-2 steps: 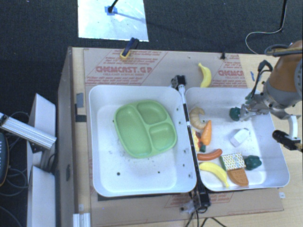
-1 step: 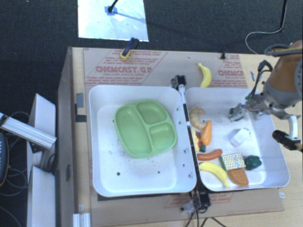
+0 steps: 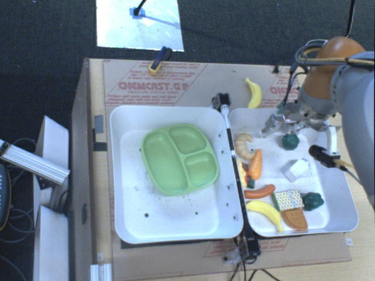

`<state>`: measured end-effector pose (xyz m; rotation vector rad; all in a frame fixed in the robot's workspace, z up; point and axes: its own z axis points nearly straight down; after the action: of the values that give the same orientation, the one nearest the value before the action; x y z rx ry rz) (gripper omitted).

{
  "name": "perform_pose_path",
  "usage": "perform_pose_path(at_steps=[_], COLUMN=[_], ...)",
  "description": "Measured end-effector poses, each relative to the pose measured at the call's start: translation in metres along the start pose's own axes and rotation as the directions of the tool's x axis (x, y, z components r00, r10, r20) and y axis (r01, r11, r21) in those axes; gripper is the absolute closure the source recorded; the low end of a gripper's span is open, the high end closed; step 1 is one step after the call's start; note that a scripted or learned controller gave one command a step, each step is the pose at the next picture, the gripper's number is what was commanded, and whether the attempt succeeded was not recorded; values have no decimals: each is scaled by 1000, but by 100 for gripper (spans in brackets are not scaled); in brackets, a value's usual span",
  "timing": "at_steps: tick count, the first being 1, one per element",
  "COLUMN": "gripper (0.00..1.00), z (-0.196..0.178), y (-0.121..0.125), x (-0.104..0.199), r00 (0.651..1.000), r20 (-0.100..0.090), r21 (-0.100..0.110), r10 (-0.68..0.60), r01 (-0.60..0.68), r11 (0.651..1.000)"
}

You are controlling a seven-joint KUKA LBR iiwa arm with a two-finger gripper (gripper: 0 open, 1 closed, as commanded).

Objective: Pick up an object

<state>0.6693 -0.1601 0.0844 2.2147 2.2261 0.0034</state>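
Gripper (image 3: 285, 123) hangs over the far part of the right white bin (image 3: 345, 206), fingers spread wide, nothing between them. Small dark green round toy (image 3: 290, 140) lies on the bin floor just near of it (likely target, my guess). Risk: the rounded toy may roll out as the fingers close; white block (image 3: 296, 169) and orange carrot toy (image 3: 255, 164) sit near, could get bumped. Green divided plate (image 3: 179, 158) sits in the left bin.

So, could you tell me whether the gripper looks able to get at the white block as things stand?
Probably yes. The white block lies by itself in the right bin, nothing on it, and the gripper hangs just above that bin near a dark green piece.
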Motion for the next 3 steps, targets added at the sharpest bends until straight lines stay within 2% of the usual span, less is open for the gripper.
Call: perform_pose_path(at_steps=[1, 2, 3], gripper=[100, 0, 100], z=[-12, -12, -24], y=[1, 1, 2], x=[-1, -1, -1], r00=[1000, 1000, 1000], r20=[3, 3, 6], r21=[-4, -3, -7], r10=[-4, -5, -9], r01=[4, 5, 9], r11=[1000, 1000, 1000])
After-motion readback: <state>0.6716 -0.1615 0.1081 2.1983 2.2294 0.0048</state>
